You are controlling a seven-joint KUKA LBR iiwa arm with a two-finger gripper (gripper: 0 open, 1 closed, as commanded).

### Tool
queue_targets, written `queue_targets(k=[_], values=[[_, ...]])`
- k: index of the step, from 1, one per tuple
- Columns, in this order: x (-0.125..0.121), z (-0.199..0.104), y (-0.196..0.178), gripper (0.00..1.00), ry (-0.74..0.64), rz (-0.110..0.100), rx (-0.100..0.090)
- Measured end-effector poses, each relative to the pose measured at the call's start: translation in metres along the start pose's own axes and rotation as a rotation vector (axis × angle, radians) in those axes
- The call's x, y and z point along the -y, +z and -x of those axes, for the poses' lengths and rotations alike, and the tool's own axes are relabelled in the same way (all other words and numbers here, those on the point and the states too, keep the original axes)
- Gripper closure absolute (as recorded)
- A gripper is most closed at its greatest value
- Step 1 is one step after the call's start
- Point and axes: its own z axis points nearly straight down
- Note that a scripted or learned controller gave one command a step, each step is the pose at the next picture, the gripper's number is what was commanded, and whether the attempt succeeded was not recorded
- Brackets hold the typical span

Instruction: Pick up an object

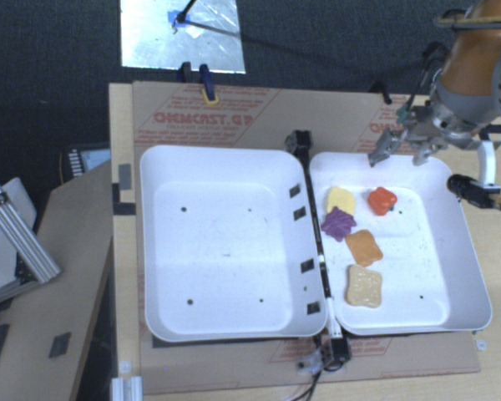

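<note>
Two shallow white bins sit side by side on the bench, joined along a middle seam fitted with dark clips. One bin lies toward the bench's left edge, with only small dark dots marking its floor. The other bin lies toward the bench's right edge and holds five small objects, all gathered in the half nearest the seam; its far-right half is bare white floor, leaving open room there.

A yellow piece lies near that bin's back edge, with a red piece just beside it toward the right. A purple piece touches the yellow one from the front. An orange piece lies near the bin's centre, its long axis running from back-left to front-right. A tan, toast-like square lies closest to the front edge, sitting roughly square to the bin walls.

The gripper hangs over the back edge of the right bin, above and apart from the red piece. Its two fingers are spread, with nothing between them.
</note>
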Motion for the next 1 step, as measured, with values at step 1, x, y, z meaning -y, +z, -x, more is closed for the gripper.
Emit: queue_targets(k=[1], values=[[0.0732, -0.0615, -0.0017, 0.0, -0.006, -0.003, -0.003]])
